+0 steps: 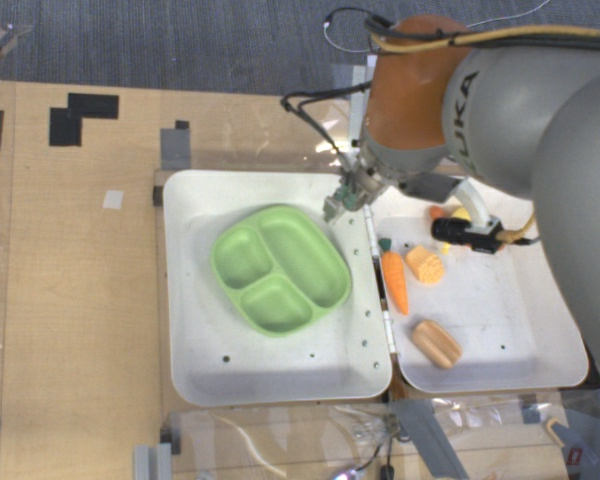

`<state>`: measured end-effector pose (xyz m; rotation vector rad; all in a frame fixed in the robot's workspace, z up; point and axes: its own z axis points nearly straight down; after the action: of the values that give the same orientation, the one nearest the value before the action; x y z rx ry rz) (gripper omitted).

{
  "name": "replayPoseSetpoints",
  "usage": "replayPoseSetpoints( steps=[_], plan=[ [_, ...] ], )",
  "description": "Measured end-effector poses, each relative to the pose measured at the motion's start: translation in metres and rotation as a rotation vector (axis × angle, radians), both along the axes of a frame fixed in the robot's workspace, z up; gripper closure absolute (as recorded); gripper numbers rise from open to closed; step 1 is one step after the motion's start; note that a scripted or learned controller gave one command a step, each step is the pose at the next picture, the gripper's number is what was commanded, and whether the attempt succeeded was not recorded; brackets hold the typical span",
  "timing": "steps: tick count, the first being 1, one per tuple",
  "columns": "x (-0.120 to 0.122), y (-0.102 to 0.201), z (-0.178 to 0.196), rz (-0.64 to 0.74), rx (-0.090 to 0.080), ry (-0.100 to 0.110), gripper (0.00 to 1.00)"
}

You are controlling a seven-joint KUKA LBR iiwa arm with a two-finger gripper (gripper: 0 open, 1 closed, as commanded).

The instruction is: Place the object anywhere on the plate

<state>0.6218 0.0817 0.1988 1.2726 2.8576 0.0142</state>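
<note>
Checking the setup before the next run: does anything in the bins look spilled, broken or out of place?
Nothing stands out. The green divided plate lies flat in the left bin, turned at an angle. The carrot, a yellow-orange piece and a tan bread-like piece lie apart in the right bin.

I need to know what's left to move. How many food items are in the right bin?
3 plainly: a carrot by the bin's left wall, a yellow-orange piece beside it, a tan bread-like piece nearer the front. More may hide under the arm.
</note>
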Motion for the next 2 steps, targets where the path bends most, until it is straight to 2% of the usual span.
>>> replayPoseSetpoints(
  steps=[1, 2],
  plan=[
    [-0.002, 0.024, -0.013, 0.054, -0.002, 0.010, 1.00],
    [0.017, 0.073, -0.021, 0.154, -0.002, 0.008, 1.00]
  ],
)
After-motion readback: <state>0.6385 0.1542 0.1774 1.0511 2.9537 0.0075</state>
